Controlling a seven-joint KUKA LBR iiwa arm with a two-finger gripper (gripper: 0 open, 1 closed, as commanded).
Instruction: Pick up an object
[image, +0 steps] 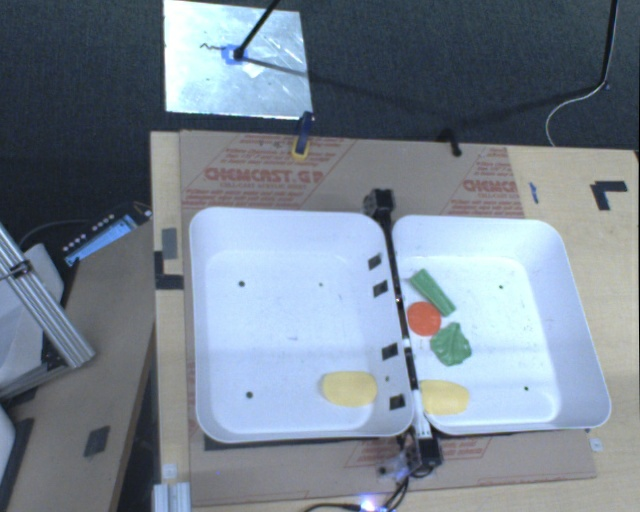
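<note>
Objects are lying in both bins: one yellow piece (348, 388) in the left bin (260, 250), and another yellow piece (444, 397), a green strip (432, 290), orange disc (424, 319) and green lump (451, 344) clustering by the divider in the right bin (540, 300). Gripper state cannot be told, so everything is waiting unpicked.

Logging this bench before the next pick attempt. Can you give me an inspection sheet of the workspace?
Surface: left bin and right bin side by side on a cardboard sheet.
Job's things: left bin, yellow piece; right bin, green strip, orange disc, green lump, yellow piece.
Clutter: yellow clip.
Tool: nothing seen.
Cables: white cable on the floor.
Surroundings: dark carpet, foil sheet.
</note>
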